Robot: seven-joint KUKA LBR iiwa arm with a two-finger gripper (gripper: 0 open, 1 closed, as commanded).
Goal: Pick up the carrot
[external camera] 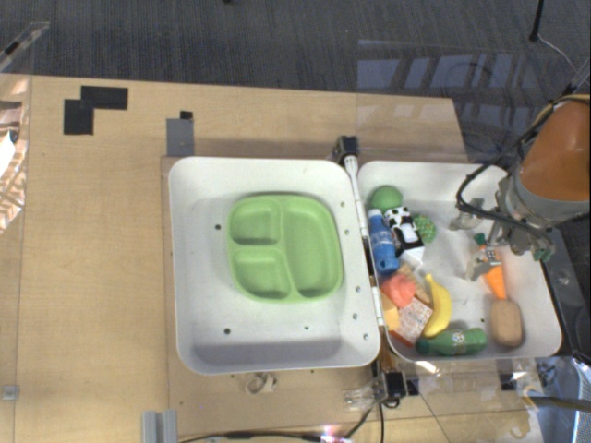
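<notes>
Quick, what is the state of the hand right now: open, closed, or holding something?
Hand: just above the carrot in the right bin; whether it is open, closed or gripping the carrot cannot be told.

You won't find any text you can read here. The blue bottle point(379, 241) in the right bin point(550, 326) carries a label, but its print is too small to make out. The small packet point(416, 318) beside the banana point(437, 306) has red and white markings that look like printing, yet no letters or numbers resolve. The black-and-white toy point(404, 228) shows only patches, no writing. The black shapes point(92, 107) on the surface point(92, 266) are plain blocks of tape, not signs or characters.
</notes>
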